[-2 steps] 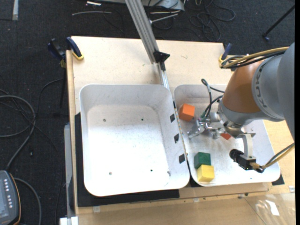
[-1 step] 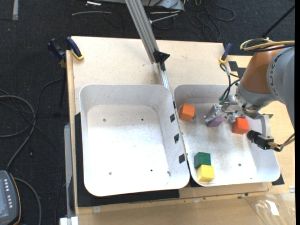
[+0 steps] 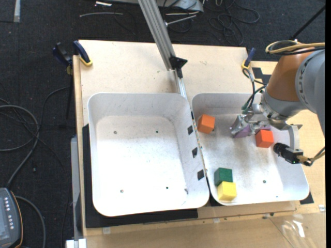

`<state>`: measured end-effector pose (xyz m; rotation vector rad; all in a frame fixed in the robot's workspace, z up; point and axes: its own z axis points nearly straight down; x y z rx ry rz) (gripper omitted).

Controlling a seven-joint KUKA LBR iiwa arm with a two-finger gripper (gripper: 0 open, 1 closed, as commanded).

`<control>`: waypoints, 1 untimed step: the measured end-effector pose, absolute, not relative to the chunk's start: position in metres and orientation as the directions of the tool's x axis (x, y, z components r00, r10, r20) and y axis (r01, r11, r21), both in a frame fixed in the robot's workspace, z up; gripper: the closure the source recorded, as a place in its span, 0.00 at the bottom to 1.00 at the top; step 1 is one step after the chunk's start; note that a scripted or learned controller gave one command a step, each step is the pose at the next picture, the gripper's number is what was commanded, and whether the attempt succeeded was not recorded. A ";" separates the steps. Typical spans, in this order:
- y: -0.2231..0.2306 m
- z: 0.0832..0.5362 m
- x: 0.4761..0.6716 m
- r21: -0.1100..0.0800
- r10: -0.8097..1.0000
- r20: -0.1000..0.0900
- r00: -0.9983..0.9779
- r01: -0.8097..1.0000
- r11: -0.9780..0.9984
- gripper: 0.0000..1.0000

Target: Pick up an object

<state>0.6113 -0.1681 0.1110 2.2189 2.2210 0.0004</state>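
A pale wooden bench (image 3: 129,66) on dark carpet carries two white bins. In the right bin (image 3: 289,187) the gripper (image 3: 244,127) sits low toward 12 o'clock, its fingers pinching a purple object (image 3: 241,131). At its 3 o'clock, just beside it, lies a red-orange block (image 3: 264,138); at 9 o'clock an orange cube (image 3: 206,123). Toward 6 o'clock a green block (image 3: 223,175) touches a yellow block (image 3: 227,190). The left bin (image 3: 98,107) lies at 9 o'clock

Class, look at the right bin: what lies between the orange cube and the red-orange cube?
In the camera view, a small purple object lies between the orange cube and the red-orange cube, with the gripper right over it in the right bin.
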 end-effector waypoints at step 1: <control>-0.112 0.102 0.535 0.009 1.000 -0.002 0.000 1.000 0.000 1.00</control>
